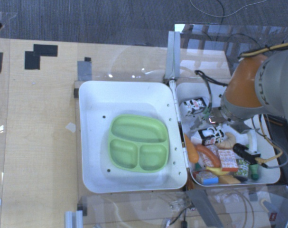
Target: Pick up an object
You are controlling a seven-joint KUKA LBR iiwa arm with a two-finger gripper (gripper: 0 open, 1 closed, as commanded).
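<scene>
**Arm reaches over the toy bin, nothing picked up yet**

Closest to the camera is the near rim of the big white plastic bin on the left. Inside it lies a light green plastic plate with three sections, flat and a little to the right of the middle. Nothing else sits in that bin.

Just beside it, to the right, is the smaller white plastic bin. It is full of small toys. A long orange carrot-shaped toy lies along its left wall. Next to that are a red sausage-shaped toy, a yellow banana-shaped toy and a small blue block near the front. A black and white packet sits at the far end.

The grey arm with the orange band comes in from the right and hangs over the middle of this bin. Its claw seems to point down at the pile, but it is dark and mixed up with the toys, so I cannot tell how wide it is or if it has hold of anything.

To pick well, the claw should go for a toy that lies apart, like the carrot, and come straight down so it does not push the others.

The arm hides the right back part of the bin, and the toys under it are hard to make out.
</scene>
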